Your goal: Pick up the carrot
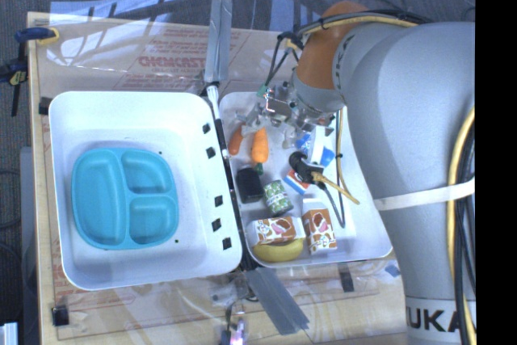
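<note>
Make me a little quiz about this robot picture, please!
1. True or false: the teal divided plastic tray lies in the left white bin.
2. Which bin holds the orange carrot? A) left B) right
3. Fill in: the yellow banana lies at the right white bin's ____ edge, near or far.

Key: 1 true. 2 B. 3 near.
</note>
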